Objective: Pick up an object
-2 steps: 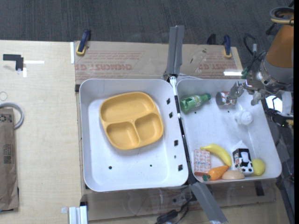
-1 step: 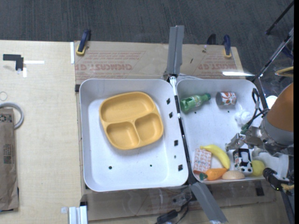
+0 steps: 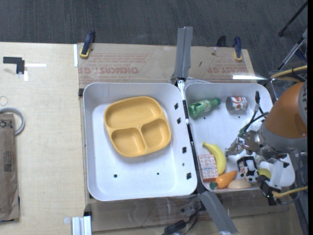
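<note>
A robotics lab bench, we'd say.
We see two white bins [image 3: 93, 146] clamped to cardboard [image 3: 132, 62], and grey carpet [image 3: 122, 9] beyond.

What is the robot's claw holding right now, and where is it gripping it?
It cannot be told. The gripper sits low in the right bin beside the banana, and no object shows clearly between its fingers.

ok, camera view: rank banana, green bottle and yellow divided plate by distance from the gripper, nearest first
Gripper sits low in the right bin.
1. Banana: just to its left in the view, same bin.
2. Green bottle: same bin, toward the far left corner by the divider.
3. Yellow divided plate: across the divider, in the left bin.
</note>
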Controlling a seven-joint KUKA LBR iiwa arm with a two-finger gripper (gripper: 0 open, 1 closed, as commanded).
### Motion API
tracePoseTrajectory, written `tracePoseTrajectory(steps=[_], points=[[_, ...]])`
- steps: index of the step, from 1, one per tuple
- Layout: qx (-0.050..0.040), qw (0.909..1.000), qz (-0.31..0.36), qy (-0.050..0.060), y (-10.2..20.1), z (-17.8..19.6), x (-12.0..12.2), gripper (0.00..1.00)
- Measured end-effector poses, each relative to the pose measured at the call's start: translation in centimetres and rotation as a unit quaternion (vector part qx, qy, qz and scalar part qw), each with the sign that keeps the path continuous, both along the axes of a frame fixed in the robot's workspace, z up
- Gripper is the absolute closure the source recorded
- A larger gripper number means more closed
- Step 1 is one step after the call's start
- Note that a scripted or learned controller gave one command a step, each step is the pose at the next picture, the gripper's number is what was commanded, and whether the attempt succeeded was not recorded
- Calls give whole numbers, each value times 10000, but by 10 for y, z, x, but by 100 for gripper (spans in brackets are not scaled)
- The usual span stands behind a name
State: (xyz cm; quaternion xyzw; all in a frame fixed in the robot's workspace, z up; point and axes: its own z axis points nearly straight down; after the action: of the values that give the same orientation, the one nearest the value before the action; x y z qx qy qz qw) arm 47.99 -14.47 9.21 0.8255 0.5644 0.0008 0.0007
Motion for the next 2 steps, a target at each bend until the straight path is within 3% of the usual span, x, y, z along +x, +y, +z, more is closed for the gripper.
tracePoseTrajectory(steps=[1, 2], points=[[-5, 10000, -18, 7, -2, 8, 0, 100], [-7, 9990, -440, 28, 59, 142, 10, 100]])
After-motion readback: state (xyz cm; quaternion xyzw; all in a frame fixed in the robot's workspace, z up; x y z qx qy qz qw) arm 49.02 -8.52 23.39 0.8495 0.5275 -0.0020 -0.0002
